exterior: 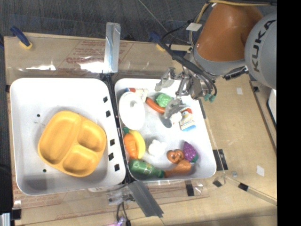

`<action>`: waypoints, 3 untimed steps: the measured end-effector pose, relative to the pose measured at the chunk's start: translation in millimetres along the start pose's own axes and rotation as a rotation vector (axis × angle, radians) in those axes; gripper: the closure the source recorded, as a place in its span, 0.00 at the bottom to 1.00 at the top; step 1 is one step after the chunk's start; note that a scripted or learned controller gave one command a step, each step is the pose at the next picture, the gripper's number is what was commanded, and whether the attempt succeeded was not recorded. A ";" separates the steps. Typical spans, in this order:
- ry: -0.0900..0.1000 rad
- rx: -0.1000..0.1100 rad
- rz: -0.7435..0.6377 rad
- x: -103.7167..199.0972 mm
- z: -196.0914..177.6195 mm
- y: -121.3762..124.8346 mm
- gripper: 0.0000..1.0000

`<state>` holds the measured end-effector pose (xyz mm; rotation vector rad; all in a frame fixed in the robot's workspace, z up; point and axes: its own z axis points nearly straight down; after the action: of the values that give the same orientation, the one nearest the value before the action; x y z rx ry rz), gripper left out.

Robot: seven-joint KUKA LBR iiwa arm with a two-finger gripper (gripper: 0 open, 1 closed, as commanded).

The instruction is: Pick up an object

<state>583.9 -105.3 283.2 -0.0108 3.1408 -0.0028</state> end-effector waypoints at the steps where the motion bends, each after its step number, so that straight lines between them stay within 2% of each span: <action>1: 0.008 -0.004 -0.106 16.9 109.6 -54.0 0.00; 2: 0.002 -0.003 -0.104 3.2 192.7 -55.8 0.00; 3: -0.001 -0.001 -0.119 82.1 190.5 -98.6 0.00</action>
<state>502.5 -204.8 92.8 -0.1978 3.1335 -0.0015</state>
